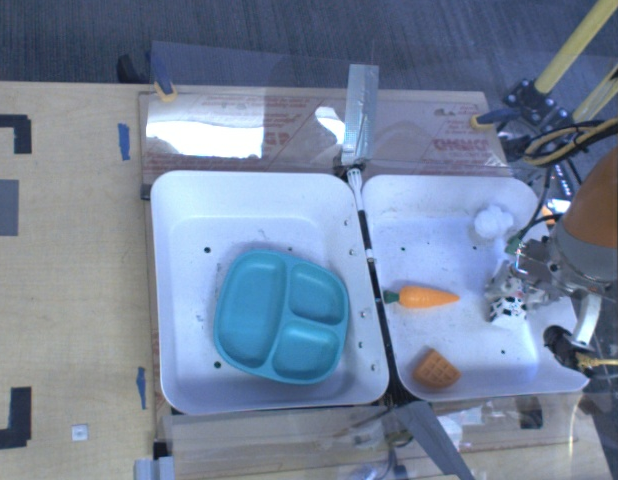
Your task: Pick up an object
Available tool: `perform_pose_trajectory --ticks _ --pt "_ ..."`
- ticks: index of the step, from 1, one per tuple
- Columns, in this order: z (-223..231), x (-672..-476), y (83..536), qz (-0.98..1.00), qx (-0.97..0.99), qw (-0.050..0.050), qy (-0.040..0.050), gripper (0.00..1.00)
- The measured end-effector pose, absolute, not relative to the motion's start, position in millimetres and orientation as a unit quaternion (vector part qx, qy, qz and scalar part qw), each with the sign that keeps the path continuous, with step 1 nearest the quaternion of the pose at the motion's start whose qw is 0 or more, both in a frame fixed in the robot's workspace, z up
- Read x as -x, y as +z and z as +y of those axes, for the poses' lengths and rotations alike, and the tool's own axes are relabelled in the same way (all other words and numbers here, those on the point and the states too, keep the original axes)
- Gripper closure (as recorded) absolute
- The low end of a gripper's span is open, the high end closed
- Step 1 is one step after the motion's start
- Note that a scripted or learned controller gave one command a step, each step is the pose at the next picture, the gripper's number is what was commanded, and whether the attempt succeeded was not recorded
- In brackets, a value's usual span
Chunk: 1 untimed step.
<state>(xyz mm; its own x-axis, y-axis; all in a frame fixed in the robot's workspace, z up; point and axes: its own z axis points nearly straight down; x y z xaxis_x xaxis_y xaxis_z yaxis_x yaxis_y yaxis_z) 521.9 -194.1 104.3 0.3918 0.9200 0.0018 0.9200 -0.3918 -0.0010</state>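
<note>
Looking down through the camera view, I am seeing the gripper (521, 280) working low over the far right side of the right bin (459, 184), with the arm (600, 218) reaching in behind it. I cannot tell from this angle how wide the gripper is set, or whether it has hold of anything. A small black-and-white toy (506, 309) is lying just below the gripper, so close that I cannot say whether they are touching. I am judging that to be the thing being gone for, and the pick as not yet done: the toy is looking as if it is resting on the bin floor. The lift is what is left. Left of the gripper a toy carrot (423, 297) is lying on its side, an orange ridged piece (436, 369) is sitting down and to the left, and a white lump (490, 222) is sitting above, near the bin's wall. Well to the left, the left bin (189, 268) is holding a blue divided plate (281, 315). Both bins are standing on a pale wooden bench (59, 298).
</note>
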Motion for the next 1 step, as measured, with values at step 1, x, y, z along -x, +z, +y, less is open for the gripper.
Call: perform_pose_trajectory --ticks 1 --pt "-109.5 -587.6 188.1 -0.539 0.843 -0.001 -0.0035 1.00"
